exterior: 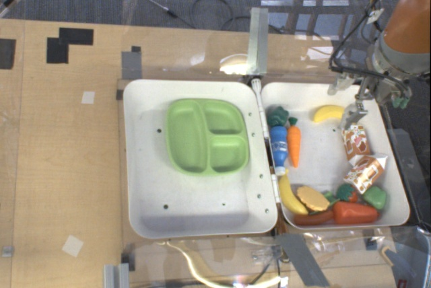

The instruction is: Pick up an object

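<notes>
You are looking down on a tan bench lying under two white bins, grey carpet running along the top of the frame. The left bin is holding a green divided tray. The arm is entering at the upper right, cut off by the frame edge. Its gripper is hanging over the right bin; you cannot tell how its tips are set. A small banana is lying just left of it, snack packets just below.
</notes>
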You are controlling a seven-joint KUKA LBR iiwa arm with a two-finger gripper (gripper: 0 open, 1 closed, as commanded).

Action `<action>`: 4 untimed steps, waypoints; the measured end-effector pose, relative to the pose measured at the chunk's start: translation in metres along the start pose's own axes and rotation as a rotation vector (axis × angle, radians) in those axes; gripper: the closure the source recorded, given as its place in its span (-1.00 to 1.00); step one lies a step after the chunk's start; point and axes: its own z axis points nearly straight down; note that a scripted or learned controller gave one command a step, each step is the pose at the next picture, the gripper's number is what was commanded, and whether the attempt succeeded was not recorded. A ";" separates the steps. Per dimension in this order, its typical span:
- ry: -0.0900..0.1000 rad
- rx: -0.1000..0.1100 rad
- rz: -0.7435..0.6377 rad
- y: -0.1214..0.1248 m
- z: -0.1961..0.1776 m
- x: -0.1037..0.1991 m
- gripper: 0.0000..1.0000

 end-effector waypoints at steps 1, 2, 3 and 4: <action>-0.002 0.002 0.008 -0.049 0.122 0.055 -1.00; -0.006 0.002 0.194 -0.046 0.124 0.113 -1.00; -0.012 0.003 0.307 -0.046 0.123 0.131 -1.00; -0.014 0.002 0.424 -0.046 0.123 0.143 -1.00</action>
